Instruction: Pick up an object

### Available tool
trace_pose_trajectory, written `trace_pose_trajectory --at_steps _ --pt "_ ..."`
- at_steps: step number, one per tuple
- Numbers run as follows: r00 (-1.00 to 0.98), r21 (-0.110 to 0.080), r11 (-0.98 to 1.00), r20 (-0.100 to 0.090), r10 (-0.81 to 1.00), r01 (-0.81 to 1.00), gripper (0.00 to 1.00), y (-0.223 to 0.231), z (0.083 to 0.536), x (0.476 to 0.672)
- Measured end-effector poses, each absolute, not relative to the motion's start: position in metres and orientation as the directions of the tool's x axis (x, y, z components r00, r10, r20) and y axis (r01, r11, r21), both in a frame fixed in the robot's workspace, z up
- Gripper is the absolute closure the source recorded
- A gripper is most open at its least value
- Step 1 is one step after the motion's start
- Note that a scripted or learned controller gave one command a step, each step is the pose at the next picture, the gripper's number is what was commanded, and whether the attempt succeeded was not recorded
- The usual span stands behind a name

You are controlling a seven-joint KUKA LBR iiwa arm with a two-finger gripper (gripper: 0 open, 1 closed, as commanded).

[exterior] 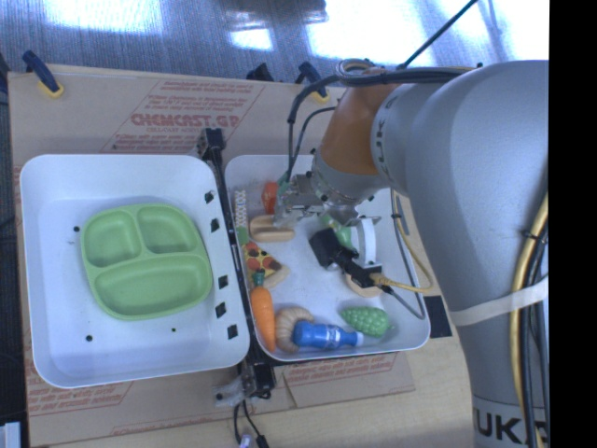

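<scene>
The grey arm (pixel 466 203) looms largest, reaching over the right bin (pixel 410 329) from the right. Its gripper (pixel 297 199) is low at the bin's far left, just above a bread slice (pixel 270 229); whether it is parted or grasping anything cannot be told. Nearer lie a pizza slice (pixel 261 264), carrot (pixel 263 314), blue bottle (pixel 325 336) and green corn (pixel 366 320). The left bin (pixel 47 343) bears a green tray (pixel 145 261)

Red printing on the flat brown cardboard sheet (pixel 159 110) under the bins reads roughly "CHEMCAST GP"; the smaller red lines around it are too blurred to read. White letters "UK" stand on the grey arm base (pixel 508 425), cut off by the frame.
</scene>
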State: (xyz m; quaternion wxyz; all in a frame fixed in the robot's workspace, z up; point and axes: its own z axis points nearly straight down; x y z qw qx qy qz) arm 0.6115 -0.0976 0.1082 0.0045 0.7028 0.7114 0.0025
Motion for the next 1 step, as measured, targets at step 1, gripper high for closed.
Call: trace_pose_trajectory --at_steps 1 --pt "-0.013 0.009 0.013 -0.003 1.0 1.0 0.0 -0.0977 0.1081 0.6113"
